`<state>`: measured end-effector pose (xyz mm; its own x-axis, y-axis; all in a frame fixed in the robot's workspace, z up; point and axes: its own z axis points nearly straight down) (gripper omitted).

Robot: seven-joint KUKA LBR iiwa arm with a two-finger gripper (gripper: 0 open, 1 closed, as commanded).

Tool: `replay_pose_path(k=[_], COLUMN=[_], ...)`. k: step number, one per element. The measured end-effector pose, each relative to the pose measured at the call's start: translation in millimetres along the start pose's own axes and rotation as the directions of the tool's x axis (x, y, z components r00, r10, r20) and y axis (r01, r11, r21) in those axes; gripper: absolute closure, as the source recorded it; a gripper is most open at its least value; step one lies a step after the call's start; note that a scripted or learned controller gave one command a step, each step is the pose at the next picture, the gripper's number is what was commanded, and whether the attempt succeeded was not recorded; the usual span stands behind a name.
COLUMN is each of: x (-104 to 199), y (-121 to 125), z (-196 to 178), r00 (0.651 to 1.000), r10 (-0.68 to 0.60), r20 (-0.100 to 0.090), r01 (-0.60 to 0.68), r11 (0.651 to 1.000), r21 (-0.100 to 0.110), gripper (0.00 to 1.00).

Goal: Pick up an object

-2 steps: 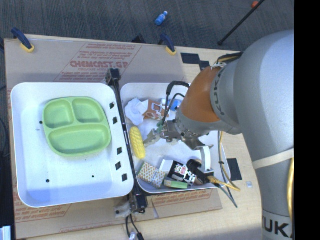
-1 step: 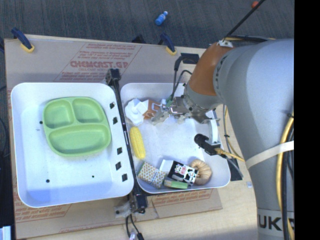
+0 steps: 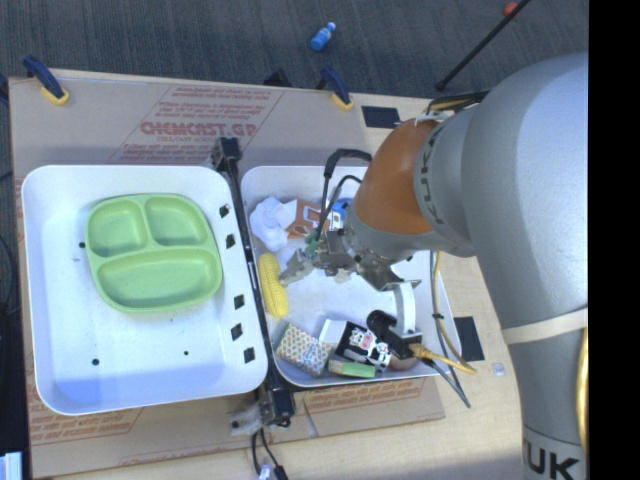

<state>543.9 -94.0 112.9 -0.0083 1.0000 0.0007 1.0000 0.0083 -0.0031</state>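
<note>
The right bin [image 3: 440, 313] holds several small objects. A crumpled white piece [image 3: 270, 218] lies at its far left, and a yellow corn cob [image 3: 271, 285] rests along the left wall. Near the front edge sit a checkered box [image 3: 303, 348], a black-and-white item [image 3: 361, 343] and a green marker [image 3: 352, 369]. My gripper [image 3: 305, 260] hangs low over the bin's left half, just right of the corn cob and below the white piece. The grey wrist with its orange band [image 3: 392, 183] covers the bin's far right part. I see nothing clearly held.
The left bin [image 3: 60, 368] carries a green divided plate [image 3: 155, 253]. A black clip strip [image 3: 240, 268] runs between the bins. Blue clamps [image 3: 46, 78] hold the cardboard at the back. A yellow-handled tool [image 3: 440, 358] pokes over the right bin's front corner.
</note>
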Motion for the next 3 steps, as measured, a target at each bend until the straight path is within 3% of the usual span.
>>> replay_pose_path(k=[1,2,3], x=[-7,-20,-19], y=[-40,23,23], z=[18,21,11], r00=[1.0,1.0,1.0], r10=[0.008,0.004,0.001], r20=[0.012,0.0,-0.001], r01=[-0.008,-0.004,-0.001], r11=[1.0,1.0,1.0], r21=[-0.015,-0.001,0.0], gripper=[0.0,0.0,1.0])
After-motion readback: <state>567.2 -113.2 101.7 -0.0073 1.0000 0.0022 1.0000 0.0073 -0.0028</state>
